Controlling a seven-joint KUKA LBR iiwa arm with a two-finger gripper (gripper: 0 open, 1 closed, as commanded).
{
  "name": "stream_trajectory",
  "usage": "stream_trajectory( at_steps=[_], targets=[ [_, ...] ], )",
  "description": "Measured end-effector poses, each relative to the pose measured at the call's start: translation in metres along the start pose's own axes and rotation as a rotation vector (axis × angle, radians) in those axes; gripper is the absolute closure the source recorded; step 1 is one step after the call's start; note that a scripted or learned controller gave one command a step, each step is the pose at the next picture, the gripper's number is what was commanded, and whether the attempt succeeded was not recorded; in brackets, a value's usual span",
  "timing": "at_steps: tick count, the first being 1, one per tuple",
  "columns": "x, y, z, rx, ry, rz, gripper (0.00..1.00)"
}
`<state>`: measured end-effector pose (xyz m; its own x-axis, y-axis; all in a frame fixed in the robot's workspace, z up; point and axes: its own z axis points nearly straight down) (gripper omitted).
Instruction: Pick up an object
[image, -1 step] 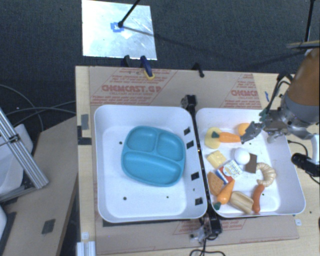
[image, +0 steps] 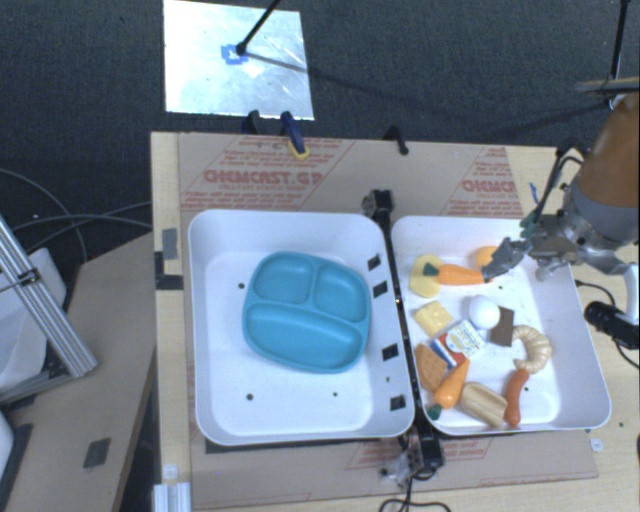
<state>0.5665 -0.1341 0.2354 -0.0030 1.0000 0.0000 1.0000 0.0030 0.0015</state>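
The right bin (image: 585, 385) holds several toy foods: an orange carrot (image: 462, 275) beside a yellow piece (image: 425, 277), a white egg (image: 484, 312), a cheese wedge (image: 433, 318), a brown block (image: 502, 327), a curled pastry (image: 534, 346), a red sausage (image: 515, 393), a bread roll (image: 482, 403) and a second carrot (image: 452, 383). My gripper (image: 525, 262) hangs over the bin's far right part, just right of an orange piece (image: 487, 255). It is open, fingers (image: 502, 258) spread, with nothing between them.
A blue divided plate (image: 307, 310) lies in the left bin (image: 215, 330). A black-clipped wall (image: 392, 300) separates the two bins. A cookie (image: 430, 366) and a small white packet (image: 463, 339) crowd the right bin's middle. A metal frame (image: 40, 310) stands at left.
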Motion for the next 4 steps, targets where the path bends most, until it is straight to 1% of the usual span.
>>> stream_trajectory(
  at_steps=[1,2,3,4],
  targets=[
    [0.008,-0.001,0.06,0.004,0.001,0.001,0.0],
    [0.007,0.002,0.122,0.005,0.001,0.002,0.0],
    [0.006,0.005,0.149,-0.006,-0.003,0.004,0.0],
    [0.006,0.005,0.138,-0.007,-0.003,0.004,1.0]
  ],
)
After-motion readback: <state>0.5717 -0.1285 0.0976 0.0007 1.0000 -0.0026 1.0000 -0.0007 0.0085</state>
